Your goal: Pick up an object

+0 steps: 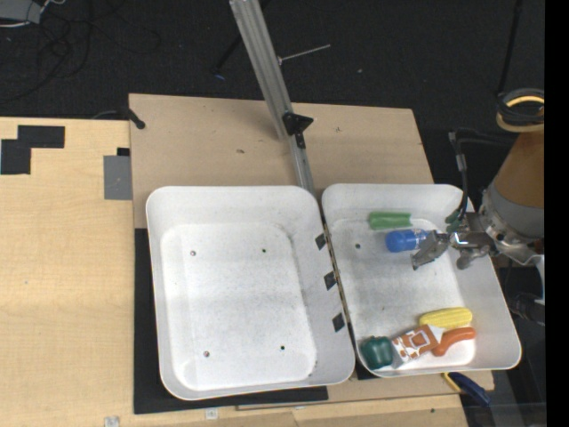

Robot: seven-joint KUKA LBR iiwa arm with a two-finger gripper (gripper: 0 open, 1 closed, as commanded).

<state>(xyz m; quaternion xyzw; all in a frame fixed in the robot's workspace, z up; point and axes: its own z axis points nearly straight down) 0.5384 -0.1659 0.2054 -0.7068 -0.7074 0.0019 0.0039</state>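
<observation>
I count two white bins on the bench: the left bin (236,287) and the right bin (391,283), touching along their shared edge. All the loose objects lie in the right bin, and I count five of them. Near its far edge there is one green piece (389,221) and, just beside it on the near side, one blue object (404,240). Toward the bin's near right corner I see one yellow piece (446,318), one orange-and-white item (427,341) right against it, and one dark green object (378,352) at the near edge.

The gripper (425,254) reaches in over the right edge of the right bin, its tip just beside the blue object. I see nothing between its fingers, and I cannot tell whether the claw is apart or together.
</observation>
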